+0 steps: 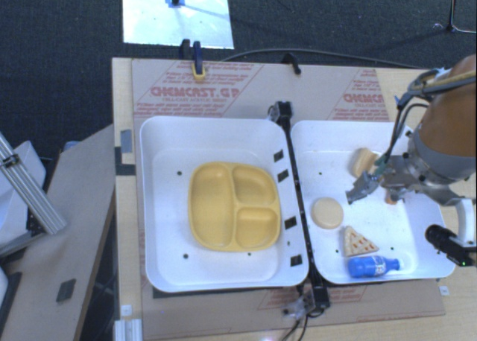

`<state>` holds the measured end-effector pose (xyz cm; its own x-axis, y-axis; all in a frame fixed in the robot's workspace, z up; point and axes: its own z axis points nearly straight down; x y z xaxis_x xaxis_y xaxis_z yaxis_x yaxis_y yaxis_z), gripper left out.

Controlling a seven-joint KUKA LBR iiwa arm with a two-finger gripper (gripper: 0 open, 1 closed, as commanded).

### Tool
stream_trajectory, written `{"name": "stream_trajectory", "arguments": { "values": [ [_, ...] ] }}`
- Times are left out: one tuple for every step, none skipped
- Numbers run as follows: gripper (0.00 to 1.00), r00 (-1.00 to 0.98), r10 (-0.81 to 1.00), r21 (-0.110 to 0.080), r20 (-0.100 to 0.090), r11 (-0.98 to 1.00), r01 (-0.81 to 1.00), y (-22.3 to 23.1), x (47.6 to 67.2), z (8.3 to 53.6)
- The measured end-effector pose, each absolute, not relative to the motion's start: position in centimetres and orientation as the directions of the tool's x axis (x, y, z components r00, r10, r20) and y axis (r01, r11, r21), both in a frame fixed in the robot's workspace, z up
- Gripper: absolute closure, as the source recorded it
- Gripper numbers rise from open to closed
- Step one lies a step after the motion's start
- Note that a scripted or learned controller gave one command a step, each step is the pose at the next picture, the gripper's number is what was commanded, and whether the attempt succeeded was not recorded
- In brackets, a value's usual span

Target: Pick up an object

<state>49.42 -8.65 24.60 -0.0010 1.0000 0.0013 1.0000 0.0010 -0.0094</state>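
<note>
In the right bin (328, 142), the gripper (363, 187) hangs low over the floor near the middle, its dark fingers spread apart with nothing between them. Just behind it, toward the bin's far wall, sits a tan bread-like piece (363, 161). Near the gripper on the side toward the bin's left wall lies a round cream cookie (327, 213). Toward the bin's near wall rest a toast triangle (358, 242) and, closer still to that wall, a blue bottle (373, 266) lying on its side. Beside this bin, the left bin (160, 146) holds a yellow divided plate (234, 205)
</note>
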Motion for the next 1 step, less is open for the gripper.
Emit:
{"name": "stream_trajectory", "arguments": {
  "values": [
    [0.0,-0.003,1.0,0.002,0.0,0.003,1.0,-8.64,49.62,25.13]
  ]
}}
